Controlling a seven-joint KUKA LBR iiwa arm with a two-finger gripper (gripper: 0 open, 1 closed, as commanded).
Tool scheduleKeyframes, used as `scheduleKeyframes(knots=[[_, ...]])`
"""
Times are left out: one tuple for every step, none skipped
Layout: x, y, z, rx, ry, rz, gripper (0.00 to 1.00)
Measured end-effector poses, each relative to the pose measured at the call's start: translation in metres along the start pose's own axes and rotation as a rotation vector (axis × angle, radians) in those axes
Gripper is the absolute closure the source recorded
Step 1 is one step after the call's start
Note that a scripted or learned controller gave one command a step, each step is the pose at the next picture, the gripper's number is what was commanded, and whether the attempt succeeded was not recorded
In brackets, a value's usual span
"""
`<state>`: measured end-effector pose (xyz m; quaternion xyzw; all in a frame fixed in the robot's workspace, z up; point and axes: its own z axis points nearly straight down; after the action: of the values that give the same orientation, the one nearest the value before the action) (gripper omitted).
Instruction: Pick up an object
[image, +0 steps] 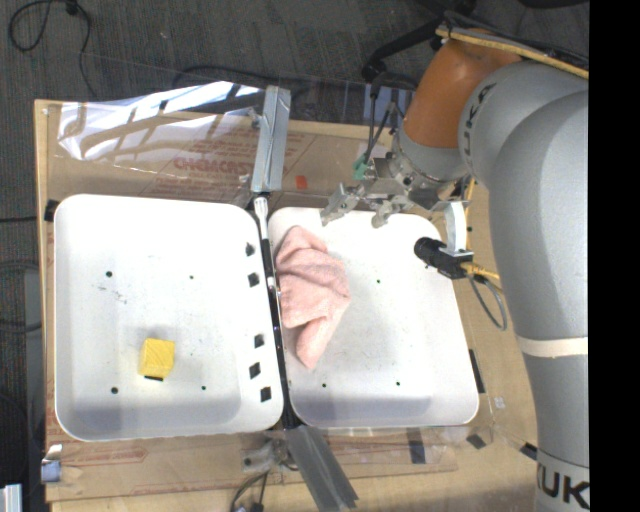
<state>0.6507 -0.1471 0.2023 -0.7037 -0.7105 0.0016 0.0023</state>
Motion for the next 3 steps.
scheduleKeyframes(knots=[[0.034, -0.017, 0.108, -0.002, -0.003, -0.207, 0.00], [0.035, -0.017, 0.098, -0.001, -0.003, -0.212, 1.00], [0.025, -0.004, 0.091, -0.005, -0.002, -0.304, 1.00]])
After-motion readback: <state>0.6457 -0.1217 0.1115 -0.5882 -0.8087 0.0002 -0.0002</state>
